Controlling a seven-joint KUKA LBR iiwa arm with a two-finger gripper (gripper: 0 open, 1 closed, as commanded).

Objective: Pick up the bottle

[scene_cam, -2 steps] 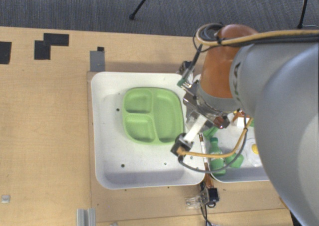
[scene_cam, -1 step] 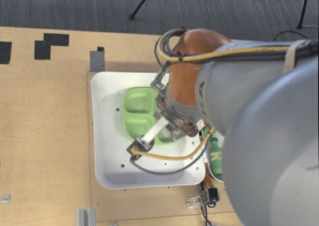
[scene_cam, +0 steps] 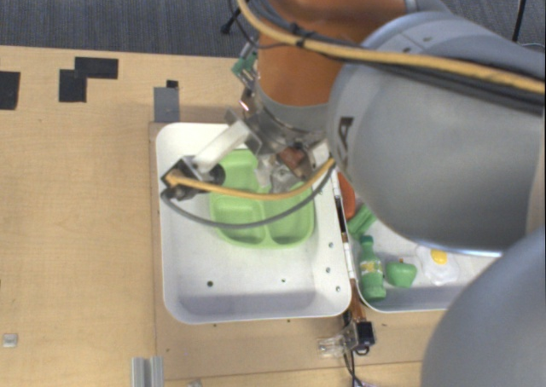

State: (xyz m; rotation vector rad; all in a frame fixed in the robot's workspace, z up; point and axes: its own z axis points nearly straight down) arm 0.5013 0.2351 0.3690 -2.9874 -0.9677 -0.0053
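The hand [scene_cam: 277,168] is seen low over the left bin [scene_cam: 247,291], hanging from the orange band [scene_cam: 328,2] and the grey wrist above it. Its metal parts are crowded together over the green tray [scene_cam: 260,215], and whether it is spread or pressed together cannot be told. Nothing is seen held by it.

Directly beneath the hand the tray is found, a shallow light-green dish with two hollows, lying in the upper middle of the left bin. Just left of the hand a white piece [scene_cam: 217,148] slants down toward a black fitting [scene_cam: 183,179] near the bin's left wall. From that fitting a yellow cable [scene_cam: 247,193] and a grey cable [scene_cam: 243,222] are looped across the tray, back toward the hand.

To the lower right of the hand, past the wall between the bins, the bottle [scene_cam: 372,270] is found: a green bottle with a yellowish label, lying in the right bin [scene_cam: 401,304] near its left wall. Just right of the bottle a small green object [scene_cam: 401,274] is seen, and farther right a white thing with a yellow spot [scene_cam: 438,259]. Much of the right bin is covered by the large grey arm [scene_cam: 435,121].

Both bins are carried by the tan desk [scene_cam: 77,232], on whose far-left part black marks [scene_cam: 85,77] are seen, well apart from the hand.
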